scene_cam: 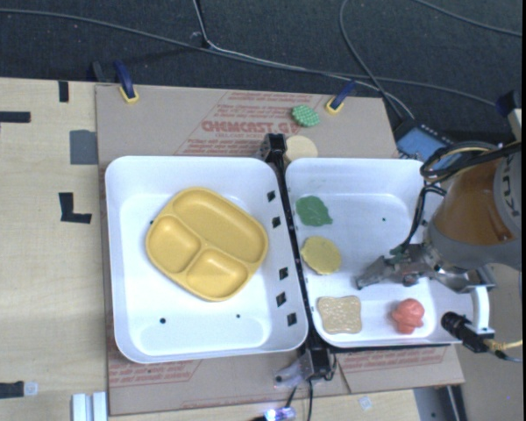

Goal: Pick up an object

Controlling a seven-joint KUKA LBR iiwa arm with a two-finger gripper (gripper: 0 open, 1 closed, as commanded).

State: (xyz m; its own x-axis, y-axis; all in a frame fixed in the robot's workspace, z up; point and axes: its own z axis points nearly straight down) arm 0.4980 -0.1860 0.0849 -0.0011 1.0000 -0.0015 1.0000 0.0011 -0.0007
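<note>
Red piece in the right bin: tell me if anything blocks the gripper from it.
Nothing visible does. The gripper hangs over bare bin floor, and the red piece lies just beyond it toward the near corner, apart from the tan piece.

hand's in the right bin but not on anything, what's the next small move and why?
Probably a short shift toward the yellow round piece, then down. The hand sits over bare floor of the right bin, and that piece looks nearest its tip. The red object and tan cracker-like piece lie further toward the front wall. Whether the hand is open is unclear.
</note>
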